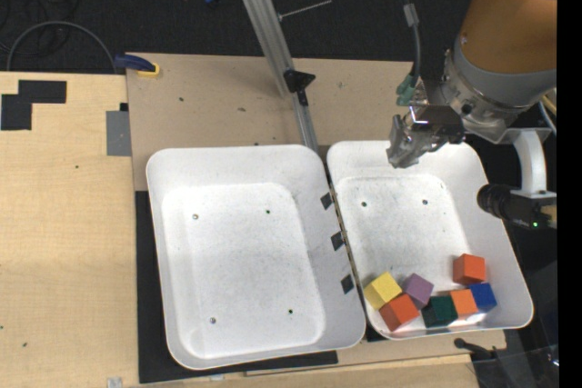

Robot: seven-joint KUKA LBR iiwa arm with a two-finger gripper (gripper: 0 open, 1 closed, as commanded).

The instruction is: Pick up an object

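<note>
Presently the gripper (406, 152) is held over the far rim of the right bin (509, 243), and whether it is open or closed cannot be told; nothing is seen in its grasp. Well apart from it, at the bin's near edge, the blocks are clustered: yellow block (383, 288), purple block (418, 287), red block (398, 312), green block (440, 311) and others. By that showing, no object has been picked up, and the whole descent and grasp is judged still to be done.

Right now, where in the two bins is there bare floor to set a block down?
The left bin has bare floor wall to wall. In the right bin, the floor is free from the hand down to mid-bin. Crowded: its near corner, where the coloured blocks cluster.
</note>
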